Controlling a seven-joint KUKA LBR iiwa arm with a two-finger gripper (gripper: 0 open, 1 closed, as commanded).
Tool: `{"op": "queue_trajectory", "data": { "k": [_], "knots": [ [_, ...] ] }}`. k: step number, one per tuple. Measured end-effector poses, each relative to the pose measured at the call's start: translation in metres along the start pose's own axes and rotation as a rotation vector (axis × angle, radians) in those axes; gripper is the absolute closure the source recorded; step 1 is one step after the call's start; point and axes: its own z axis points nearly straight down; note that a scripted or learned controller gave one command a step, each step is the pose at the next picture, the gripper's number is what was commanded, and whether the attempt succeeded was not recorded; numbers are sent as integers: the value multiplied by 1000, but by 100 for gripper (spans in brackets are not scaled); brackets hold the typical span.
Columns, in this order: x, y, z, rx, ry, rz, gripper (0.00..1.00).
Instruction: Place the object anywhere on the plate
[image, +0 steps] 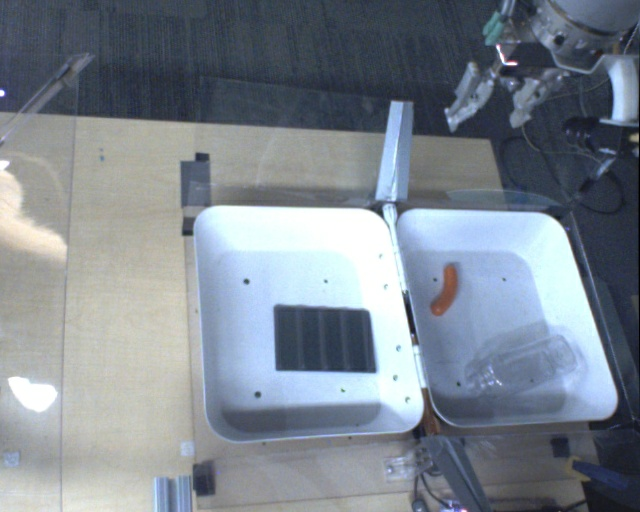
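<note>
Orange, curved and sausage-shaped, the small object lies in the right white bin, above a clear plastic bottle. A dark ribbed rectangular plate sits in the left white bin. Upper right, the gripper hangs with jaws spread, holding nothing.

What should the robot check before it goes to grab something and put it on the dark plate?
1. Dark ribbed rectangular plate lies flat in the left white bin, nothing on it: ok.
2. Small orange sausage-shaped object lies free in the right white bin: ok.
3. Clear plastic bottle lies apart from the orange object: ok.
4. Two-finger gripper hangs above the bench's far edge, fingers spread, nothing between them: ok.
5. Gripper lined up over the orange object: not ok.
</note>
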Motion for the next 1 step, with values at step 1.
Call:
{"op": "queue_trajectory", "data": {
  "k": [1],
  "knots": [
    [-1,0,0,1,0,-37,0]
  ]
}}
